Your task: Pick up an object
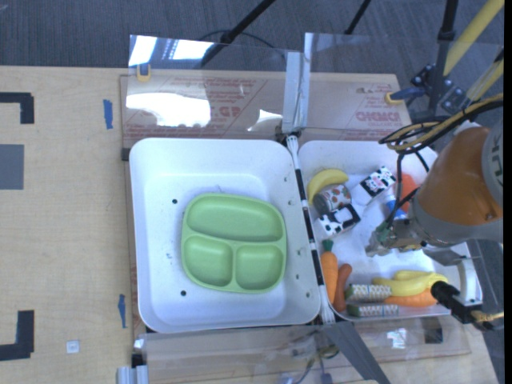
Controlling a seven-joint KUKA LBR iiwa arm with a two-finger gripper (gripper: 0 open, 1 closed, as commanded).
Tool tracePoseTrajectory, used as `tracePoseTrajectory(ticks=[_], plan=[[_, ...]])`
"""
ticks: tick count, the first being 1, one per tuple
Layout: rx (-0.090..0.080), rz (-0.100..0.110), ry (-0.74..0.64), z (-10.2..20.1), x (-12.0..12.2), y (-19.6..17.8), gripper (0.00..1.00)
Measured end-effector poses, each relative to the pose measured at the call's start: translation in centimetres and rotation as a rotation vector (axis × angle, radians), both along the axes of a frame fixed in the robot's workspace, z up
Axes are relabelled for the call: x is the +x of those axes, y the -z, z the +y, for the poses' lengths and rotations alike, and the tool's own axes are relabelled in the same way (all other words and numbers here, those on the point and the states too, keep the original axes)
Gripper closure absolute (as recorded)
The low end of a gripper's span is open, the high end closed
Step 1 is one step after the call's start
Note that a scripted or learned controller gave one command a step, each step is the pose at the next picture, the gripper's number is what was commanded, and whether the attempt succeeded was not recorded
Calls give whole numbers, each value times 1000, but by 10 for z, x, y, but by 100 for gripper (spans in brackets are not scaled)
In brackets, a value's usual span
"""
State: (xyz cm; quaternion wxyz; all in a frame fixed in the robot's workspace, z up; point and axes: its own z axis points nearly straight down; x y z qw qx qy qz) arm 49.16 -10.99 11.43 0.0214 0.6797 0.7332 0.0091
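Observation:
The right bin [352, 152] holds several toys: a yellow banana [326, 180] at its back left, a black-and-white cow toy [339, 218], a second black-and-white toy [378, 182], an orange carrot [329, 274] beside a red sausage shape [342, 285], and another banana [412, 281] on an orange piece at the front. My gripper [386, 242] hangs low over the middle of this bin, under the orange-banded wrist [456, 184]. The arm hides its fingers.
The left bin [152, 214] carries a green three-compartment plate [234, 241]. Clear plastic walls [296, 86] stand behind both bins. A black cable loops near the arm at the right. Light wood bench surrounds the bins.

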Motion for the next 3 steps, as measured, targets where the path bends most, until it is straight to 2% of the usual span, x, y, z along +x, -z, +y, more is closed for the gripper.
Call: tracePoseTrajectory(ticks=[1, 2, 3], plan=[[18, 43, 189, -23, 34, -149, 100], [14, 49, -155, -54, 9, -73, 100], [8, 49, -444, -97, 0, 12, 100]])
